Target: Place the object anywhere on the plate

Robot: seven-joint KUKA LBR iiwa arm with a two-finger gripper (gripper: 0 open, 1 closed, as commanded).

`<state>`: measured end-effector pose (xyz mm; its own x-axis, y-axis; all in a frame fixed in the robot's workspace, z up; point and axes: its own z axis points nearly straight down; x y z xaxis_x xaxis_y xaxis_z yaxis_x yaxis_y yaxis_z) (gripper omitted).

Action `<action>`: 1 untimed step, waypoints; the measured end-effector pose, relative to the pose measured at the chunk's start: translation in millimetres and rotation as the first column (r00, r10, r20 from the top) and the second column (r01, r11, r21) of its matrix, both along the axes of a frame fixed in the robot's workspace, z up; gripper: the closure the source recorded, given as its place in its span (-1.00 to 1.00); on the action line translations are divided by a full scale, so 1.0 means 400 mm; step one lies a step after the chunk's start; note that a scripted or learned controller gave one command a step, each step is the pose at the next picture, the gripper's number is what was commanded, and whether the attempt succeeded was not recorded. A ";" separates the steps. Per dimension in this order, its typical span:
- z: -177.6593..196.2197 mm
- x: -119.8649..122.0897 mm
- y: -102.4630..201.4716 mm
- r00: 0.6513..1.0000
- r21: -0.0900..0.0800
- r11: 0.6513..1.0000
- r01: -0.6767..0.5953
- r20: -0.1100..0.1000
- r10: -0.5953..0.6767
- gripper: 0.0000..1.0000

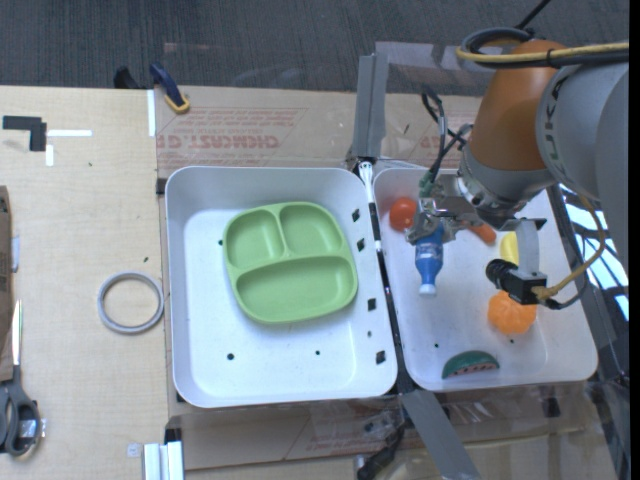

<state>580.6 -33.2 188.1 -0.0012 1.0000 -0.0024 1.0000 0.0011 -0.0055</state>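
Observation:
A green divided plate (291, 262) lies in the left white bin (190, 298). In the right bin (560, 358), a small blue bottle (428, 264) with a white cap points toward the front. My gripper (434, 230) is directly over the bottle's upper end, and its dark fingers are shut on that end with the blue body showing between them. The grey arm with its orange band (510, 98) comes in from the right, above the bin's back half.
Around the gripper in the right bin are a red round fruit (402, 213), an orange (512, 313), a yellow piece (511, 249) and a watermelon slice (471, 364). A tape ring (131, 301) and scissors (18, 413) lie on the bench to the left.

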 end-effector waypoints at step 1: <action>-0.001 0.120 0.198 1.000 0.001 1.000 0.001 0.001 -0.001 1.00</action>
<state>628.4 45.8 187.9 -0.0001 1.0000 -0.0017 1.0000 0.0001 -0.0047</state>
